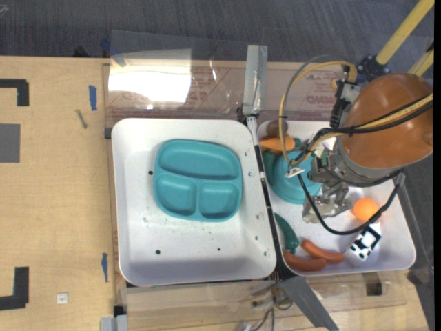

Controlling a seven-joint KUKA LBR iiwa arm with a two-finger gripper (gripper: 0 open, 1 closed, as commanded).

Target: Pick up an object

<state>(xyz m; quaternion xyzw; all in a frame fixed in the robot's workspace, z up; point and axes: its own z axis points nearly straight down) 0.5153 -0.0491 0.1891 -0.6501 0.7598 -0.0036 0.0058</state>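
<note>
Two bins: white, side by side. The gripper (324,204) hangs over the right bin (403,257), well apart from the left bin (138,257) and its blue-green plate (198,178).
Grip state: I cannot tell if it is released or clenched, because the wrist and cables cover it.
Nearest things: the orange ball (365,207) lies just beside the gripper, on the side away from the left bin. The blue-green bowl (284,183) is close on the other side. The sausage (313,254) is near, toward the front wall.
Risk, ball: it is round, so I think it can roll away if the grip closes off-centre.
Risk, bowl: a descent here may hit its rim and push it.
Risk, cable: the loose black cable (335,229) under the gripper could catch on something.
</note>
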